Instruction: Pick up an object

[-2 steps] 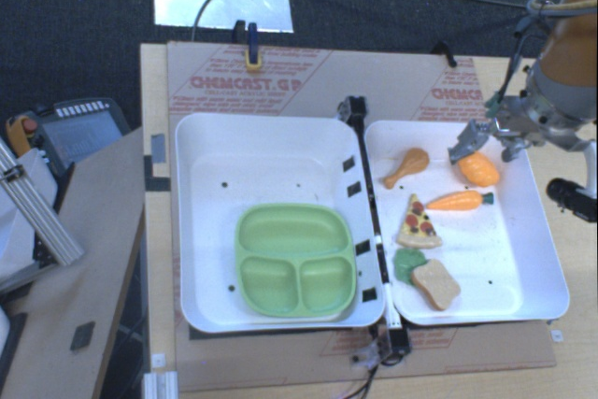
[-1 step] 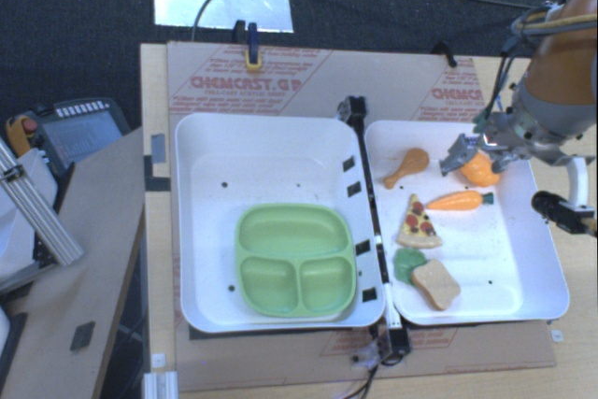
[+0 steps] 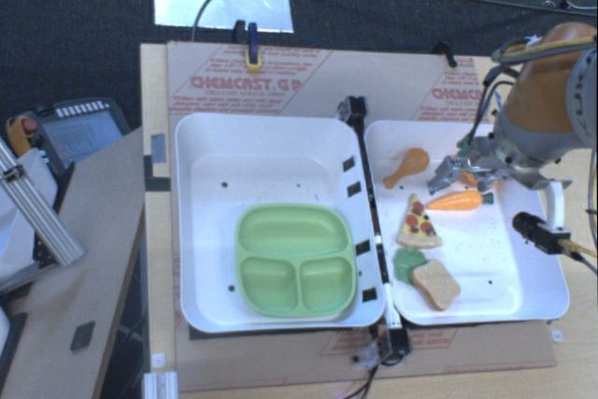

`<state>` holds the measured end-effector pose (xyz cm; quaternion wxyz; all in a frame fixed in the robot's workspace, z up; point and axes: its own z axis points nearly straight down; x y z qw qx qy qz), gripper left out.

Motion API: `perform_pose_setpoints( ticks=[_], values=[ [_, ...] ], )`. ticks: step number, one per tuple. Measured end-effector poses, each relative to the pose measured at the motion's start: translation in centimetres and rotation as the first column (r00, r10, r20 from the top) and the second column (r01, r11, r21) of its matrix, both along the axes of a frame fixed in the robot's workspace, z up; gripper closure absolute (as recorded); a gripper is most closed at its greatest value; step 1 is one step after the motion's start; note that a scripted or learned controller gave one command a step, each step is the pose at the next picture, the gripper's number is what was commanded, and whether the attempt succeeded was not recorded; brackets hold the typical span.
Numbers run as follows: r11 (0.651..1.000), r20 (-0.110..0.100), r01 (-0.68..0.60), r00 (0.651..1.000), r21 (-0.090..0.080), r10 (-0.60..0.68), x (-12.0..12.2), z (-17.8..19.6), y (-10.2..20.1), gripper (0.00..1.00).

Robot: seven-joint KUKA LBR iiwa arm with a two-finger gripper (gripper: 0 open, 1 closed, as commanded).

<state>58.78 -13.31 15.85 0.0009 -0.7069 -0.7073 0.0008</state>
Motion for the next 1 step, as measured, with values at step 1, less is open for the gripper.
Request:
perform_pose_setpoints(
  ticks=[1],
  values=[
    [1.0, 0.012, -0.001, 1.0, -0.003, 0.001, 0.18, -5.48, -0.75, 0.0]
  ],
)
